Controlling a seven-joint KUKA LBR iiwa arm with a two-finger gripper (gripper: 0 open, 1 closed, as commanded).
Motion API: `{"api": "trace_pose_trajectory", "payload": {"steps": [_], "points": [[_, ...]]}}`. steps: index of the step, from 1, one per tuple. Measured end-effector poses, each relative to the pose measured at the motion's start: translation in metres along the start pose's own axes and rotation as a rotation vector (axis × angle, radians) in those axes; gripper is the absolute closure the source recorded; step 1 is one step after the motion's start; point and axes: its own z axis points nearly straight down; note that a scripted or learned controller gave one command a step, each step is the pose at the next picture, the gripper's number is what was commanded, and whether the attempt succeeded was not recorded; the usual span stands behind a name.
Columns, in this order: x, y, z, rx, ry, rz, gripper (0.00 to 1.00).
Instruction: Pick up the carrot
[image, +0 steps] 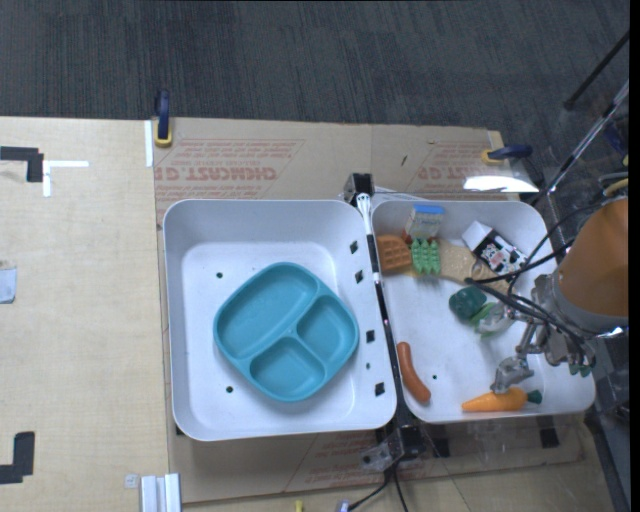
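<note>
Bench bins: left, teal plate (287, 331); right, carrot (494, 402) beneath fingers (512, 375), state unclear.

Left bin (190, 330) and right bin (450, 350): white plastic, smooth, faint sheen. Divided plate (287, 332): teal plastic, smooth, satin finish. Carrot (493, 402): orange, smooth, looks like moulded plastic, green tip. Sausage (413, 373): red-brown, glossy. Green block (426, 256): bumpy plastic. Tool (512, 375): bare grey metal, dull shine. Tabletop (80, 300): pale wood grain, matt. Cardboard sheet (260, 165) under bins: brown, matt, red print. Floor (300, 60): dark carpet, rough weave. Clamps (162, 117) at cardboard edge: blue and yellow plastic.
</note>
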Motion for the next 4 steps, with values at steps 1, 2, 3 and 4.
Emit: {"api": "trace_pose_trajectory", "payload": {"steps": [1,2,3,4], "points": [[0.000,-0.031,-0.157,-0.006,0.023,-0.348,0.00],[-0.007,-0.041,-0.156,-0.011,0.023,-0.569,0.00],[-0.005,-0.033,-0.108,-0.024,0.024,-1.111,0.00],[0.009,-0.018,0.000,-0.031,0.022,-1.419,0.00]]}}
